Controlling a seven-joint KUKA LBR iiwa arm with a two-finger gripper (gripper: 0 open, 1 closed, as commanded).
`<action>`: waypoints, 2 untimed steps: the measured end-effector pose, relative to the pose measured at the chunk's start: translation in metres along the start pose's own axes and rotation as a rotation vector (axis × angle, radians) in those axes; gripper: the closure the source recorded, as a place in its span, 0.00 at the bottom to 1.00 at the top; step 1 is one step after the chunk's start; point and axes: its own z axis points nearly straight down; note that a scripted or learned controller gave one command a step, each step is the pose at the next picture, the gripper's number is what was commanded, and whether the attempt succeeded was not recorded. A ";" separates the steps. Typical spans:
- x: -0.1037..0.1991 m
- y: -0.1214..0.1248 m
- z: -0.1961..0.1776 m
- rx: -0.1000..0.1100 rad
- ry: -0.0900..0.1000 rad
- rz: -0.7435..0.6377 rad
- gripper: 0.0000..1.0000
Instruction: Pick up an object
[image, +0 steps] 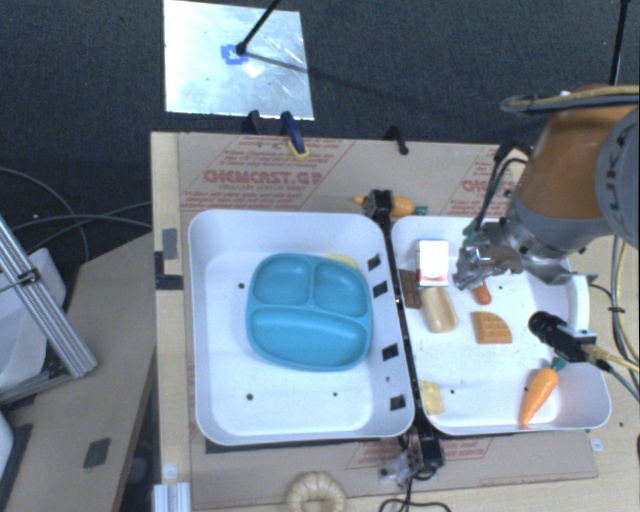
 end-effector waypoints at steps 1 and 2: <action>0.051 0.033 0.011 0.001 0.001 -0.002 1.00; 0.102 0.062 0.003 -0.001 0.001 -0.001 1.00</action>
